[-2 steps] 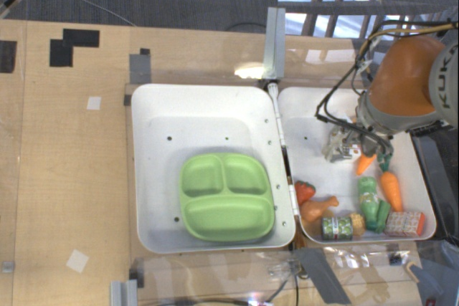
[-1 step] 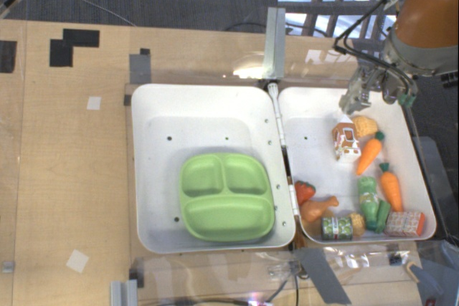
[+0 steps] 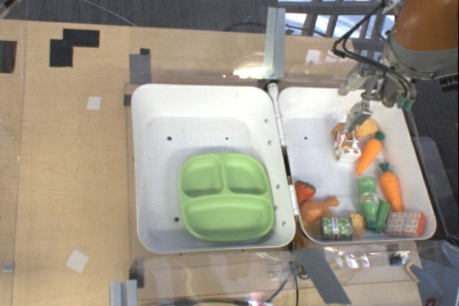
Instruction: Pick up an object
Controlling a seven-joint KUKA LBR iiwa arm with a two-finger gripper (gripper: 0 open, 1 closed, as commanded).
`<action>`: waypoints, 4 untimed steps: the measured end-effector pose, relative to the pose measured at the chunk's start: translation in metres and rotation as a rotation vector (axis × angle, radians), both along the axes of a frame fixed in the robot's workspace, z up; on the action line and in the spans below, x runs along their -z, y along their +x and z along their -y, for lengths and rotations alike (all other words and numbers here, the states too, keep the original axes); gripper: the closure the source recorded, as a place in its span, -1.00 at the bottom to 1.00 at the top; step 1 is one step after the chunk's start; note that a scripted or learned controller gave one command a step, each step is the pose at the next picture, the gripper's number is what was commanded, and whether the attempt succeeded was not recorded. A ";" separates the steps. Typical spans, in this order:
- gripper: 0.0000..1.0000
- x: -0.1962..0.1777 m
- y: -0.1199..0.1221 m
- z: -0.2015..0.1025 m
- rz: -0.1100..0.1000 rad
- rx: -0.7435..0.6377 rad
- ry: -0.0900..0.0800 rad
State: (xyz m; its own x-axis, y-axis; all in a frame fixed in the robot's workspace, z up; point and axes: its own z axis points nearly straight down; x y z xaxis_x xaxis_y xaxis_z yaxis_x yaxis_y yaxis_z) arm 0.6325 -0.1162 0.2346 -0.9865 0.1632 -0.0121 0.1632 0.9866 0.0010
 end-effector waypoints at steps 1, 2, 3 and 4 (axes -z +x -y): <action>-1.00 0.135 -0.010 -0.003 0.003 -0.015 -0.001; -1.00 0.145 -0.071 0.014 0.003 0.023 0.000; -1.00 0.141 -0.130 0.070 0.023 -0.061 -0.010; -1.00 0.145 -0.033 0.052 0.002 -0.007 0.001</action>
